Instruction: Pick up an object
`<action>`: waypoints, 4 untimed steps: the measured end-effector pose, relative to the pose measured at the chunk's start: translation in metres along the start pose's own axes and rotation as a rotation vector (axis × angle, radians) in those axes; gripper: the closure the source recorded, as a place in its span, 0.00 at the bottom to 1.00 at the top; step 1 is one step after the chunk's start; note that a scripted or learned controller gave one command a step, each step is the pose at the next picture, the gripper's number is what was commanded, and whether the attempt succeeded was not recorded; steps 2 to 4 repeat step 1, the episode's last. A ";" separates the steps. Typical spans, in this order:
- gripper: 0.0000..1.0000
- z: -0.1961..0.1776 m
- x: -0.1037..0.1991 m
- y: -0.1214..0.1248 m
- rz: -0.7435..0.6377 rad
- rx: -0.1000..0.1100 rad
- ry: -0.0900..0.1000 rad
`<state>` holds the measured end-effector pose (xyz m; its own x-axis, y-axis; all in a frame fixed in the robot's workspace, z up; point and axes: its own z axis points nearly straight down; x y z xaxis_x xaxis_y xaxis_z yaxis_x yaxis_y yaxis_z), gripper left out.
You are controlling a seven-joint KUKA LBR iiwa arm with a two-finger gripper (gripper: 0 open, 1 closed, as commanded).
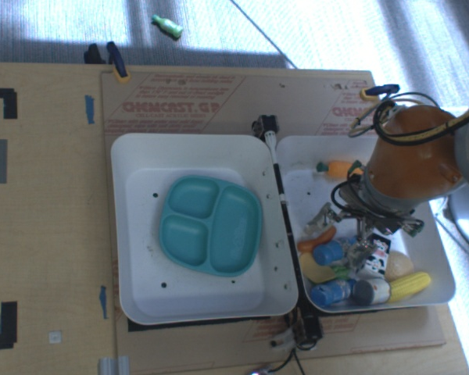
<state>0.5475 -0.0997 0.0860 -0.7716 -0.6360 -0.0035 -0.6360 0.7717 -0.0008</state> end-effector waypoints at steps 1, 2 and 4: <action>0.00 0.000 0.000 0.000 0.000 0.000 0.000; 0.00 0.000 0.000 0.000 0.000 0.000 0.000; 0.00 0.000 0.000 0.000 0.000 0.000 0.000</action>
